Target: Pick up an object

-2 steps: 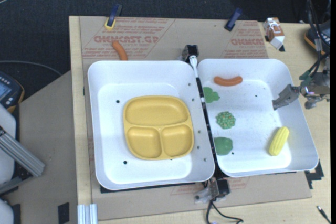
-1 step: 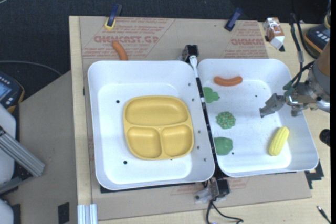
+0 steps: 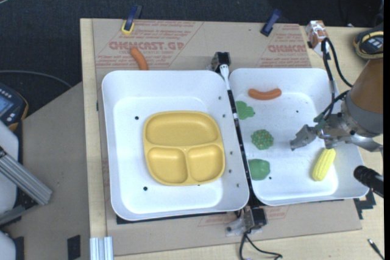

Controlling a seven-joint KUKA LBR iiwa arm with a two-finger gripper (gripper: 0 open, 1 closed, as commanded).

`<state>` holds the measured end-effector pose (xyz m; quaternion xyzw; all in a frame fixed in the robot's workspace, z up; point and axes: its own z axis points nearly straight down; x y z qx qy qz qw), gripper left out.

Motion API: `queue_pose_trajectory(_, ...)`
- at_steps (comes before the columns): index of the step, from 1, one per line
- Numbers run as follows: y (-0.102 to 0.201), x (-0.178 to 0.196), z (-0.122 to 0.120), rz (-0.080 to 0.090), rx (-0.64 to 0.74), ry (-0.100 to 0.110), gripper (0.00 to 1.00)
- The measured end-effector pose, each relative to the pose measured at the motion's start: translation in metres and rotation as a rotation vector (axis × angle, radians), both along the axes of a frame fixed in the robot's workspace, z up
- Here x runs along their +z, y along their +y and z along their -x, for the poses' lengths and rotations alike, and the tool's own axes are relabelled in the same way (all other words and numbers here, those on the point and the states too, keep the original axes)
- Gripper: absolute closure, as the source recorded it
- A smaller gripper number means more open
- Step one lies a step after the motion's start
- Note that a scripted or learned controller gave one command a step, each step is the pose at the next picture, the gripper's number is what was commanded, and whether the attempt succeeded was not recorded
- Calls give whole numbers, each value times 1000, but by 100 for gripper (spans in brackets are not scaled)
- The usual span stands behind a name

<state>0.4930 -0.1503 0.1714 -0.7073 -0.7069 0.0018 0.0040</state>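
Yellow toy corn is seen in the right bin, long axis near upright, just beside and below-right of the gripper, whose jaws are spread, holding nothing.

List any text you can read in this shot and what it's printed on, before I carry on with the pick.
"GHEMCAST.G.P": red print on the cardboard sheet behind the left bin; the letters are blurry, so this reading is uncertain.
Red print on the same cardboard behind the right bin: looks like the same marking, partly cut off and too blurred to read.
Yellow-rimmed device at the right edge: markings too small to read.
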Motion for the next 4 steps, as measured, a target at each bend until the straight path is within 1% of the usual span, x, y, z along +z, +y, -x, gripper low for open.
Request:
queue_pose_trajectory(2,-3,-89,-3,1,-1,-4,0)
queue_pose_trajectory(3,-4,-76,-4,3,-1,-10,100)
queue_pose_trajectory(4,-4,-34,-3,5,1,-12,100)
